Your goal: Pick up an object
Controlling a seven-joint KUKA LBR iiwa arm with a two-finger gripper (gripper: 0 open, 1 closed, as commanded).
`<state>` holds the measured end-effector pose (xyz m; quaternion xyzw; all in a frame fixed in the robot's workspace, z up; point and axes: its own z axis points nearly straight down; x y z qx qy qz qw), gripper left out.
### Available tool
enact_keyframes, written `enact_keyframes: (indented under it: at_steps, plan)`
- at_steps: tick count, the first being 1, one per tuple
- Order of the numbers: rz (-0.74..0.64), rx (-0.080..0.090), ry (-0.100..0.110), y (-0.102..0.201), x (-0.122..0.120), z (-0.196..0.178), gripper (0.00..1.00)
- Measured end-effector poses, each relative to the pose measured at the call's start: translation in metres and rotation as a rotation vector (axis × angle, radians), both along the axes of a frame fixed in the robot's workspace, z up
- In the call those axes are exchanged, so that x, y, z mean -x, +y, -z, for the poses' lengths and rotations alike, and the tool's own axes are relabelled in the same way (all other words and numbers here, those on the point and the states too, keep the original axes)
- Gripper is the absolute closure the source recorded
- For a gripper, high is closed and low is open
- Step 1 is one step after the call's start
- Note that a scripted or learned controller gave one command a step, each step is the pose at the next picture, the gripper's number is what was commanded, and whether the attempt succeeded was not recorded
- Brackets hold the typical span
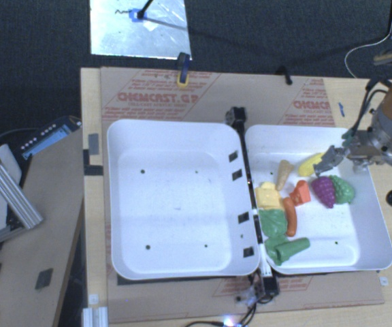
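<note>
The right bin (349, 240) holds a cluster of toy foods. Among them are a yellow piece (309, 164), a tan cone (284, 173), a yellow block (267, 196), purple grapes (324, 191) and a green piece (344, 190). Further forward lie a small orange piece (301, 193), an orange stick (290, 219), a green leafy piece (273, 222) and a green cone (288, 248). My gripper (332, 158) hangs low over the bin's back right part. It is just right of the yellow piece and just behind the grapes. Nothing shows held in it.
The left bin (175, 203) stands beside the right one, with black clips (243, 218) along the shared rim. Both sit on a cardboard sheet (155, 94). A shiny metal plate (138, 19) lies behind the bench. Aluminium rails (2, 182) stand at far left.
</note>
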<state>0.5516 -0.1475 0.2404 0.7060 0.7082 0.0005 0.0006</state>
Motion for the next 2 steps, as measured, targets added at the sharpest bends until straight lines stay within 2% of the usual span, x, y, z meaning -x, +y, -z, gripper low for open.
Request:
enact_keyframes:
  at_steps: [1,2]
  plan:
    - [-0.005,-0.003,0.007,0.032,-0.022,0.121,0.00]
    - [-0.005,0.000,-0.006,0.064,-0.046,0.155,0.00]
